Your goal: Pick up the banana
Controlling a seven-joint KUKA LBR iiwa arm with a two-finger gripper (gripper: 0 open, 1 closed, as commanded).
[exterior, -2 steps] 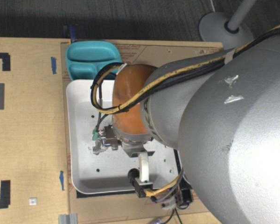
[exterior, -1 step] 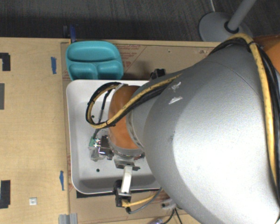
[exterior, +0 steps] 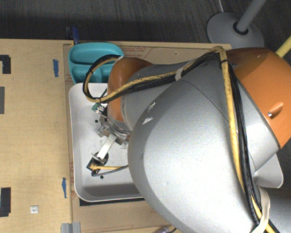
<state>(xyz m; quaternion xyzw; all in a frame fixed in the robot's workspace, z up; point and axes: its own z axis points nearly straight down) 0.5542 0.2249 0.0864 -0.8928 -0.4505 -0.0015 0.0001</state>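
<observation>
My grey arm (exterior: 199, 144) with its orange band reaches in from the right and covers most of the white bin (exterior: 82, 178). The gripper (exterior: 105, 127) hangs low over the bin's left half, close to the floor. The wrist above it hides how its fingers stand. Whatever lies in the bin's middle and right is hidden under the arm. The bare strip of bin floor along the left wall holds only a few small dark specks.
A teal plastic object (exterior: 93, 58) sits at the bin's far left corner, partly under the wrist. Brown cardboard (exterior: 29, 130) with black and blue tape marks spreads to the left of the bin. A grey stand base (exterior: 228, 28) is on the floor at the back.
</observation>
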